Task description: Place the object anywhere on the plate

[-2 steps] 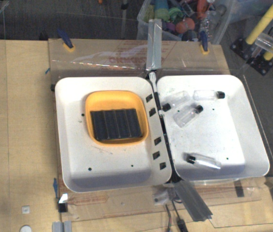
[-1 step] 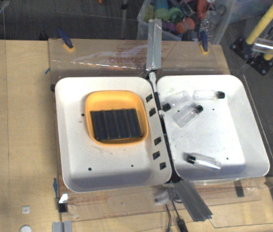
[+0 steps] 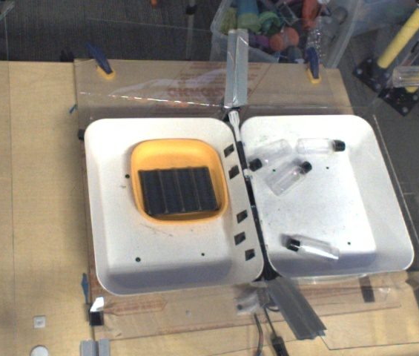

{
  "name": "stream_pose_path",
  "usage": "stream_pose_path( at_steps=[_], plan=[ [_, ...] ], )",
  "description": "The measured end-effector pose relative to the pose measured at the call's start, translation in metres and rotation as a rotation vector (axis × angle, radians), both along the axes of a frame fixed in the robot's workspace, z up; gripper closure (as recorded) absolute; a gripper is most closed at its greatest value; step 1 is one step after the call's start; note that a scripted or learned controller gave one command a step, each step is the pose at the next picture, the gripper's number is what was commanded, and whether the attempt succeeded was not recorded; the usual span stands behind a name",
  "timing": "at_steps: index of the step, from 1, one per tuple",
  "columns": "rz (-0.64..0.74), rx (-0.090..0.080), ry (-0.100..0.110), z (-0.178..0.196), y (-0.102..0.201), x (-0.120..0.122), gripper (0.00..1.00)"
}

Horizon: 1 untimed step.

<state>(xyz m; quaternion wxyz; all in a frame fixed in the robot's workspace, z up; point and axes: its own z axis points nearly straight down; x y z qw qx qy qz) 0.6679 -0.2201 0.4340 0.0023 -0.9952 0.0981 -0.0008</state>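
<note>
Pale wooden table runs along the near edge and carries everything. Toward its left side sits a shallow white plastic bin, and in it a rounded orange plate bearing a dark ribbed rectangular slab. Right of the centre seam, a second white bin holds small clear plastic vials with black caps: one lying near the front edge, one tilted in the middle, one toward the back. Any of these looks to be the object to move. I judge them light, stiff, slick and prone to rolling, so a pinch across the mid-barrel seems safest. Whether the hand is spread or pressed together cannot be told.
</note>
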Motion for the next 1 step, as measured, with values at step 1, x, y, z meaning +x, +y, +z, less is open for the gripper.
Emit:
stream_pose_path(
  at_steps=[1],
  plan=[
    [0.002,0.0,0.0,0.0001,0.0008,0.0002,1.0]
  ],
)
